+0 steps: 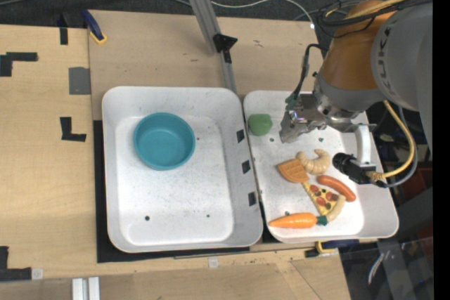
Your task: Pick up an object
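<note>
My gripper (294, 128) hangs over the upper middle of the right bin (373, 225), below the grey and orange arm. A green round object (260, 124) lies just left of it, near the bin's left wall. Below the gripper lie a beige croissant-like piece (315, 161), an orange wedge (291, 171), a red sausage (337, 187), a pizza slice (323, 201) and a carrot (294, 221). Nothing shows between the fingers.
The left bin (176, 221) holds a teal bowl (164, 140) in its upper left part. A grey pole (204, 10) slants down to the bins' shared top edge. Cables run across the dark floor behind the bench.
</note>
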Motion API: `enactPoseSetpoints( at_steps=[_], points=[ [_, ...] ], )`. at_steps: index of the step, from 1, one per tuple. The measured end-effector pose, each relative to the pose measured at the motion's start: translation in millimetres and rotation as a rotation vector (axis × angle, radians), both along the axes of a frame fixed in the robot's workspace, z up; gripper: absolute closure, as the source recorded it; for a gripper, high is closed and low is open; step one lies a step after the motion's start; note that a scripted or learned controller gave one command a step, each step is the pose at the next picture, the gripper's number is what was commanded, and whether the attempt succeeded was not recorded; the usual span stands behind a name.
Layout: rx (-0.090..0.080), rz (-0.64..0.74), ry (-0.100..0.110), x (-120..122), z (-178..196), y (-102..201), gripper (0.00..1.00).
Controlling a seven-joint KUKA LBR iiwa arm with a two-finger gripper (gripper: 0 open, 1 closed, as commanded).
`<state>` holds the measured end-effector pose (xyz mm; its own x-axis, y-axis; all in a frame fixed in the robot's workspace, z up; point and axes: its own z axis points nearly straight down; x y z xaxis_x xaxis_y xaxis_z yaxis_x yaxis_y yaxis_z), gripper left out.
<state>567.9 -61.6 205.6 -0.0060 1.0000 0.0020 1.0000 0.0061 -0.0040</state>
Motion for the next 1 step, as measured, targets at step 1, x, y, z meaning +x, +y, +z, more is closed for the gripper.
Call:
enactPoseSetpoints(
  at_steps=[1],
  points=[
    [0.000, 0.000, -0.001, -9.9, 6.1, 42.7, 1.00]
  ],
)
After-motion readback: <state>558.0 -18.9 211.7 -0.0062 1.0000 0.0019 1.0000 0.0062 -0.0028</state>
